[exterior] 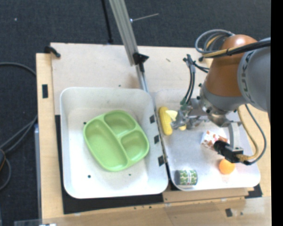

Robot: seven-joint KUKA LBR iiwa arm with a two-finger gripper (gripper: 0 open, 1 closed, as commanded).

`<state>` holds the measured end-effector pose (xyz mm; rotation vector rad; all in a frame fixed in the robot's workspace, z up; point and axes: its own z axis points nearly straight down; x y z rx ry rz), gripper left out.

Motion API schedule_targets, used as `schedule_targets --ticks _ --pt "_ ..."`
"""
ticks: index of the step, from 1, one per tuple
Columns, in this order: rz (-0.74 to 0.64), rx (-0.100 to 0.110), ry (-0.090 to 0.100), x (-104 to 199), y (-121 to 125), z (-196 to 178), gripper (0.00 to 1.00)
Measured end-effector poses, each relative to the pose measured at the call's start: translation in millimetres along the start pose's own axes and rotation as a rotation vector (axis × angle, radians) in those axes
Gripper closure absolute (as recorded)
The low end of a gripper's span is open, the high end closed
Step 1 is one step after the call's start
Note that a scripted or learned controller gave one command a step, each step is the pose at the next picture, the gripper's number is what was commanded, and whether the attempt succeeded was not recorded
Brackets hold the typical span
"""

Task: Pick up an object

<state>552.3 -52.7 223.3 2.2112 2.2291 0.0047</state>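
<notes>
two white bins on the bench [99, 65], one green tray, four small things, one tool low over the right bin.

the left bin [75, 102] holds one green three-compartment tray [116, 140]. taking that tray as the mark: the right bin [188, 161] lies just right of it, across the shared rims. in that bin one yellow corn cob [166, 120] lies nearest the tray, up against the rim; one small green-labelled can [186, 176] lies on its side, right of and below the tray; one red-and-white packet [213, 139] and one small orange ball [226, 166] lie further right. the tool [181, 120] sits just right of the corn cob, seemingly touching or almost touching it; whether it is released or clenched i cannot tell, and nothing is visibly gripped.
</notes>
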Motion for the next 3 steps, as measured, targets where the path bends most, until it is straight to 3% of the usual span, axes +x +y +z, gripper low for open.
schedule_targets --ticks 2,3 --pt "0.001 0.002 0.000 82 48 5 1.00" --pt "0.000 0.000 0.001 129 70 -13 1.00"
